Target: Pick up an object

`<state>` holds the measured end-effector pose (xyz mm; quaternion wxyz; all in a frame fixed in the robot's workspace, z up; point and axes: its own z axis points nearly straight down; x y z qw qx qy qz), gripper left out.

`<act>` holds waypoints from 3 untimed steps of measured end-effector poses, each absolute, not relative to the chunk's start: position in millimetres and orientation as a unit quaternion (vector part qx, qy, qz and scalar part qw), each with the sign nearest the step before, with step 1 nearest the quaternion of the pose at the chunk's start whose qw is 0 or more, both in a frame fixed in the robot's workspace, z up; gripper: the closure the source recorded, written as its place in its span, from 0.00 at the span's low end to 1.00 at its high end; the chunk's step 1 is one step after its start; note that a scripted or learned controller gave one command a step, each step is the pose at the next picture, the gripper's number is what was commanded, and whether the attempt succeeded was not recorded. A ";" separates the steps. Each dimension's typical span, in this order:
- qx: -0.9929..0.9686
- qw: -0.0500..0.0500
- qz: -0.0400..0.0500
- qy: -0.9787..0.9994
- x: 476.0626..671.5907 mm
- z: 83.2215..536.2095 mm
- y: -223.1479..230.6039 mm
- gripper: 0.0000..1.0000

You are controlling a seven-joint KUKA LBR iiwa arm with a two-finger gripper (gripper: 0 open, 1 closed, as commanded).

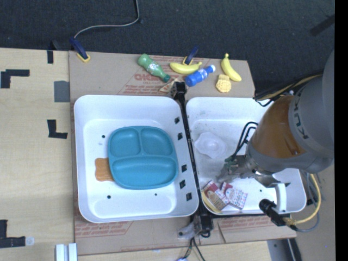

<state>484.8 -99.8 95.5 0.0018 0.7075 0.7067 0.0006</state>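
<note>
My gripper [229, 169] hangs low over the middle of the right bin [283, 200], below the grey arm and its orange band [276, 132]. Just left of it and slightly further back lies a clear plastic cup [209, 144]. Right under and in front of the gripper, a red and white packet [224, 196] rests on a small yellow-rimmed dish at the bin's front. The left bin [89, 118] holds a blue divided plate [142, 156], with a tan piece of toast [101, 169] poking out from its left side.
Behind the bins on the cardboard lie a green bottle [153, 67], two bananas [185, 67] [231, 68], a blue bottle [199, 75] and a corn cob [222, 83]. A black divider [185, 140] runs between the bins. A cable [302, 219] loops at the front right.
</note>
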 end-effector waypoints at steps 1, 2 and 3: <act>0.707 0.001 0.000 0.707 582.6 203.3 -135.6 1.00; 0.707 0.000 -0.001 0.707 582.1 202.5 -135.5 0.00; 0.707 0.000 0.000 0.708 581.0 88.6 -134.5 0.00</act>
